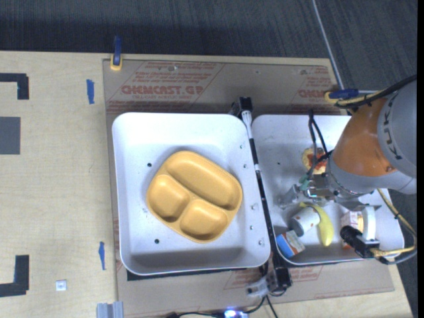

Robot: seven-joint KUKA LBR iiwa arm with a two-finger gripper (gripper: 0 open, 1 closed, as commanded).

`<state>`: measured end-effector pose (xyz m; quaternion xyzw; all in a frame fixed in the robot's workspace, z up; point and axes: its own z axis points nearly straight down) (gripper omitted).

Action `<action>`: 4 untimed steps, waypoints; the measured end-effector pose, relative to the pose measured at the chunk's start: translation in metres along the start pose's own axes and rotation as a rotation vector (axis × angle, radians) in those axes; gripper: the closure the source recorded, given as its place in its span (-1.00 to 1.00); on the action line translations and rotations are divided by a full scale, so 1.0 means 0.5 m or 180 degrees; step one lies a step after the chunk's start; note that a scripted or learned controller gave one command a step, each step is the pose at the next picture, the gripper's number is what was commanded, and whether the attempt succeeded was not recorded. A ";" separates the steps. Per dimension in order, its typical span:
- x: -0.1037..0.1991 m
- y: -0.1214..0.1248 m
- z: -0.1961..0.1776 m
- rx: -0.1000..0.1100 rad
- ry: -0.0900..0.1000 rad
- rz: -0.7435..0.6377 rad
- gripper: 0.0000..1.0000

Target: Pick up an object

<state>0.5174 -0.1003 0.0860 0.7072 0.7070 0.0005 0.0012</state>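
Camera view, from above at a slant: two shallow white bins sit side by side on a pale wooden worktop (53,177). The left bin (126,177) holds one large yellow divided dish (193,195), lying in its middle. A grey and orange arm (368,148) reaches in from the right and hangs over the right bin (278,138). The jaws sit under its wrist. Whether they are open or closed cannot be told, and nothing is seen between them.

The things likeliest to be picked lie in that bin's near half. A banana (324,226) touches a white cylinder (305,222). A blue and white item (289,244) lies just beside them, at the near left corner. A red and yellow item (311,158) lies farther back.

The near things are packed close, so the jaws may well close on two at once or push one aside. The banana's curved skin could slip free. The bin wall nearby could block a low approach.

A brown cardboard sheet (165,88) with red print lies under the bins. Blue tape strips and black marks dot the worktop. Dark grey carpet (165,12) lies beyond its far edge.
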 end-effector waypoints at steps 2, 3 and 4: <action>0.016 -0.069 -0.022 -0.0029 -0.0008 0.0002 1.00; 0.016 -0.069 -0.022 -0.0029 -0.0008 0.0002 -1.00; 0.012 -0.075 0.000 0.0002 0.0006 -0.0003 -1.00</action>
